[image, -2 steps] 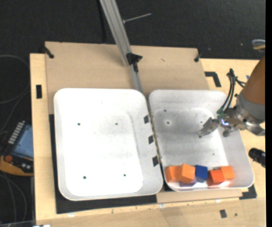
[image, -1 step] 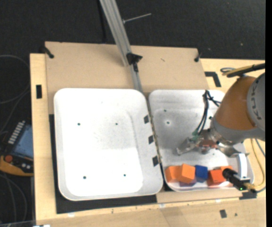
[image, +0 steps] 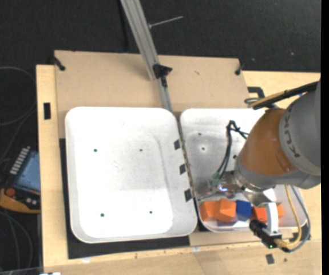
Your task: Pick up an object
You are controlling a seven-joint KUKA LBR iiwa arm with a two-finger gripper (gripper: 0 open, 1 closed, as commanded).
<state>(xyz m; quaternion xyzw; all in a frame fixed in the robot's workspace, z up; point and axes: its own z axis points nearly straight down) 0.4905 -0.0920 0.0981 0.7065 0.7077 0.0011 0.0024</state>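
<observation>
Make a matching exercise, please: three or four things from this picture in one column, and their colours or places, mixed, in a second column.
Things:
1. left bin
2. larger block
3. block beside it
4. band on the arm

Descriptions:
A. blue, in the right bin's near end
B. orange, above the wrist
C. white, with small dark dots
D. orange, in the right bin's near end

Pairs: 1-C, 2-D, 3-A, 4-B

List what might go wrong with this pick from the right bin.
1. The orange block, blue block and a second orange piece sit packed together in the right bin's near corner; the claw may hit a neighbour.
2. The arm covers that corner, so the grasp is hard to check.
</observation>
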